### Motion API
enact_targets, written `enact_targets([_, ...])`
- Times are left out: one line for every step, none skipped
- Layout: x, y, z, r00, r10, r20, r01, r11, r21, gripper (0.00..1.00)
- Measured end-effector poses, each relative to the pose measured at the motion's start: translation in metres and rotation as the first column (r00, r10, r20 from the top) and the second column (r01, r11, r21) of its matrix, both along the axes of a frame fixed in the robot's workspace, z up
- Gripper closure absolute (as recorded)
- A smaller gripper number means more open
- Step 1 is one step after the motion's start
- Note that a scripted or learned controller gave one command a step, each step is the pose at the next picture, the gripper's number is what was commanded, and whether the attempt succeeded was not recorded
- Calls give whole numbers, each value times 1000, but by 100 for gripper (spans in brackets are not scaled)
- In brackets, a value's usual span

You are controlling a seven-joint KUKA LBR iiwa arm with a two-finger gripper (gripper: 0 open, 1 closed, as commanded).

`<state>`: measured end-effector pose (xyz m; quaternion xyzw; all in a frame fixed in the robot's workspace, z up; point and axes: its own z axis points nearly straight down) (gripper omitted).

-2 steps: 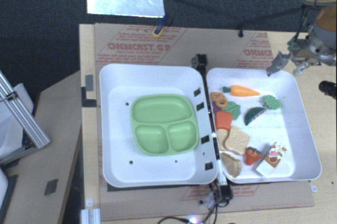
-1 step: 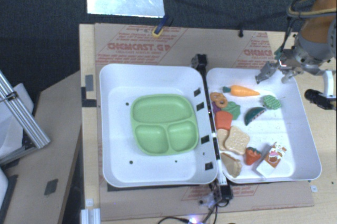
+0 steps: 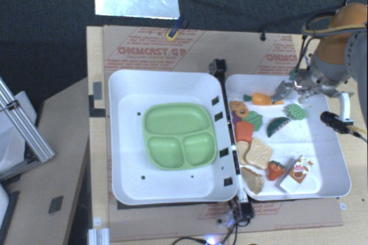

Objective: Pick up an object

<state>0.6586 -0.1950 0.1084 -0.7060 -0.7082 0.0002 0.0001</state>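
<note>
Gripper (image 3: pixel 289 88) low over right bin (image 3: pixel 336 172), at its 12 o'clock edge. Fingers look spread and grasping nothing, though the view is blurry. Orange piece (image 3: pixel 261 99) sits just at their 8 o'clock.

Two white bins: the left bin (image 3: pixel 123 123) carries a pale green tray (image 3: pixel 177 136). In the right bin (image 3: pixel 330 157) lie an orange piece (image 3: pixel 261 99), a light green piece with a checked pattern (image 3: pixel 297 111), a dark green wedge (image 3: pixel 278 125), a red block (image 3: pixel 244 131), tan toast (image 3: pixel 259 153) and a red-and-white carton (image 3: pixel 298 170). The table (image 3: pixel 75 106) is beige, its board printed in red lettering.
</note>
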Motion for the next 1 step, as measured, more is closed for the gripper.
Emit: enact_targets([4, -1, -17, 1000, 2, 13, -2, 1000, -4, 0])
